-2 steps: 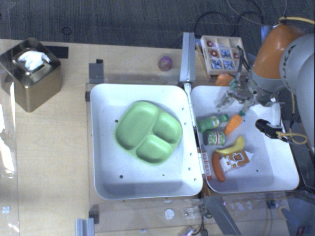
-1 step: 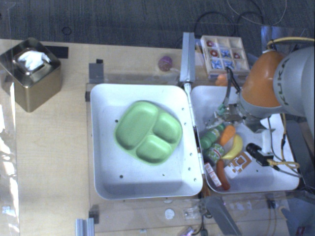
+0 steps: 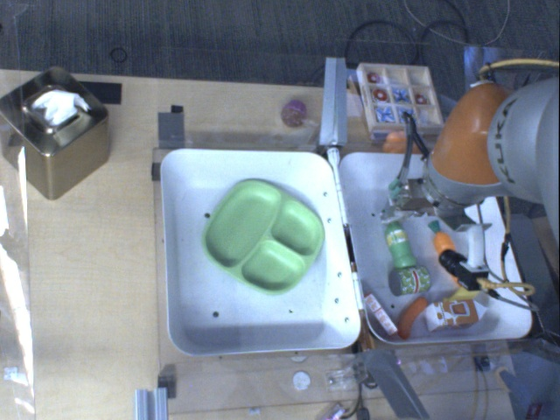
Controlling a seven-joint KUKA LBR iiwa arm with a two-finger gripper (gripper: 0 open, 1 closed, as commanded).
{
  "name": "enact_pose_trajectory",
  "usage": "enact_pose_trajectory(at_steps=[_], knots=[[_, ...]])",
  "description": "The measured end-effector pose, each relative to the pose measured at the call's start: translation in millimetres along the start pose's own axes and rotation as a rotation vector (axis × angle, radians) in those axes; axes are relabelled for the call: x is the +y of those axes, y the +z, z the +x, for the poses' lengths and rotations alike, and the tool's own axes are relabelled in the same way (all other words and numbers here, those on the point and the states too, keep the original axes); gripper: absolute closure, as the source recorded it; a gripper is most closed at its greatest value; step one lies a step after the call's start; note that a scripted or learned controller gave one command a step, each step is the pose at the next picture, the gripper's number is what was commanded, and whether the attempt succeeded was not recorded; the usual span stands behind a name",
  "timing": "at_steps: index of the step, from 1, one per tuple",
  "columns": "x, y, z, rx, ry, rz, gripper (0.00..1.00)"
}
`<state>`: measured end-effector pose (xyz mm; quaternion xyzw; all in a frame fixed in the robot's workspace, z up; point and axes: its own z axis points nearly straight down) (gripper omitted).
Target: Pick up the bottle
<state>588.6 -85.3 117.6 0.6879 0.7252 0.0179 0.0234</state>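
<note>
Nearest the camera, along the front wall of the right bin (image 3: 516,326), lay a small carton (image 3: 453,313) and a red sausage-shaped toy (image 3: 411,315). Just behind them the green bottle (image 3: 404,254) lay on its side on the bin floor, cap toward the back. The gripper (image 3: 409,201) hung just above the cap end; I cannot tell how it was set. The step seemed to be the approach. Next it should descend over the bottle's body and close across it, avoiding the orange marker (image 3: 451,256) beside it. The green divided plate (image 3: 264,234) rested in the left bin (image 3: 184,322).

Glossy green plastic bottle (image 3: 402,254); smooth white plastic bins (image 3: 179,261).
</note>
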Motion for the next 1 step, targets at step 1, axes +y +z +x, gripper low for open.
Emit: enact_pose_trajectory(at_steps=[1], knots=[[41.7, -130.6, 58.1, 0.008, 0.027, 0.049, 1.0]])
